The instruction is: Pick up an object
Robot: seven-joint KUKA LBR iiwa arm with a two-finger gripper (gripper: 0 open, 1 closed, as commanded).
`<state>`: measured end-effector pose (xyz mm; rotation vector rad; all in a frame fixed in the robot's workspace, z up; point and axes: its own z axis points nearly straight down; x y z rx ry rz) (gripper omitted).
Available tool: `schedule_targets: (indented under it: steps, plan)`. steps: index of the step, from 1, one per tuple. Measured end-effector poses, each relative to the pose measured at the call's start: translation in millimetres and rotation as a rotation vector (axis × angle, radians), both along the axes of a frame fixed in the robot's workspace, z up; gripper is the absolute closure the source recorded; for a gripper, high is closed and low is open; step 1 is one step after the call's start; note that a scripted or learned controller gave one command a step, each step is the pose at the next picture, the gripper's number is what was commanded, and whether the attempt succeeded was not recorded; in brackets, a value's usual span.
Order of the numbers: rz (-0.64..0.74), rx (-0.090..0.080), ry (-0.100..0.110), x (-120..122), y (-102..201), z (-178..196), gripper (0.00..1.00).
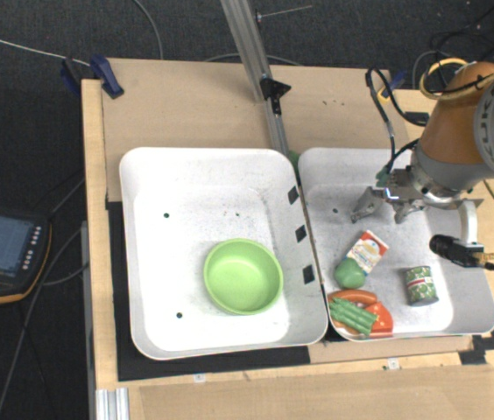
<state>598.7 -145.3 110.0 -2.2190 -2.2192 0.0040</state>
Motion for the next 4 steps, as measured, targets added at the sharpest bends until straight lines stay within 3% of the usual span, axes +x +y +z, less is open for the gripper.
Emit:
schedule_targets:
  steps: [1,2,4]
  plan:
    - [0.0,0.0,-0.004,0,0,-15,0.0]
    - [0.0,-0.001,-0.005,0,0,-4,1.0]
    - [0.0,-0.001,-0.01,7,8,118,1.0]
